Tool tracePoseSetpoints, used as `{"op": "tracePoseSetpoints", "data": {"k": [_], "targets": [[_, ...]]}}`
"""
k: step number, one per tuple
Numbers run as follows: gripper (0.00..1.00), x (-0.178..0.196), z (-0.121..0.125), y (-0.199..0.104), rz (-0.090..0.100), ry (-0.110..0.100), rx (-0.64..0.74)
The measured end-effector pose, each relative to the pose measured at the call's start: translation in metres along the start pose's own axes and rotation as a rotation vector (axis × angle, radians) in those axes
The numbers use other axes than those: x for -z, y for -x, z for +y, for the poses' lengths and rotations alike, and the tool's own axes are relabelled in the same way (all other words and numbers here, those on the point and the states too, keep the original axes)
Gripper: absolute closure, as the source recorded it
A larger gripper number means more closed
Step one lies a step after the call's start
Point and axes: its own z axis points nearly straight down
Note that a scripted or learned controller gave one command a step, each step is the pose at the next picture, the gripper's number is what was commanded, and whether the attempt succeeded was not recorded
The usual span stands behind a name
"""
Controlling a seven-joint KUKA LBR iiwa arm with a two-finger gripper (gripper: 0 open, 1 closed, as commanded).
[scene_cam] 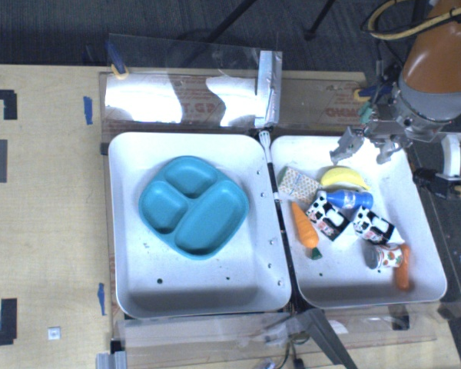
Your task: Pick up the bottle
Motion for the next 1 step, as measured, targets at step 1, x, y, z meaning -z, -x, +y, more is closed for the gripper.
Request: {"op": "tracePoseSetpoints", "data": {"k": [1], "targets": [[0.0,0.0,0.0,0.0,0.0,0.0,0.0]]}}
